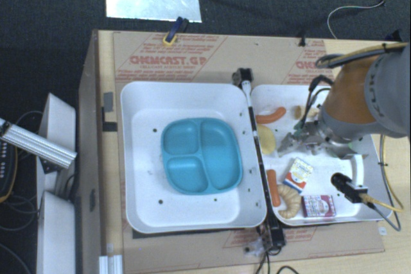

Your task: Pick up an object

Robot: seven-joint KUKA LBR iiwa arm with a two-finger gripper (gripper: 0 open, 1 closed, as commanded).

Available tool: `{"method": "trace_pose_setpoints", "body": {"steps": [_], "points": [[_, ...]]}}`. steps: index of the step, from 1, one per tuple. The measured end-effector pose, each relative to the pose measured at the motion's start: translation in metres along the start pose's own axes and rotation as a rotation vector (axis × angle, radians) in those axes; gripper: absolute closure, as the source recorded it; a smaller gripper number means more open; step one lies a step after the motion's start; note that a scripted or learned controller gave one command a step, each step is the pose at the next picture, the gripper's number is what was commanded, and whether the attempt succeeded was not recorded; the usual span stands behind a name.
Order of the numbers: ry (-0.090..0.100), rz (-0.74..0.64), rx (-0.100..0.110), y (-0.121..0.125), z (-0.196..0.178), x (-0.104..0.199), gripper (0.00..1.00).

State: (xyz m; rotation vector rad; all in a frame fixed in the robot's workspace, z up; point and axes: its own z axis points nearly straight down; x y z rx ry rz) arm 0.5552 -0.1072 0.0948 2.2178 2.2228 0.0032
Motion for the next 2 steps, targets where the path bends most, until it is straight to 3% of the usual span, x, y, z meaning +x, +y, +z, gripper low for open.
{"method": "trace_pose_setpoints", "body": {"steps": [1,2], "points": [[0.0,0.001,0.002,-0.061,0.011,0.006,0.0],[0.001,0.0,-0.002,-0.059,0.0,0.007,1.0]]}}
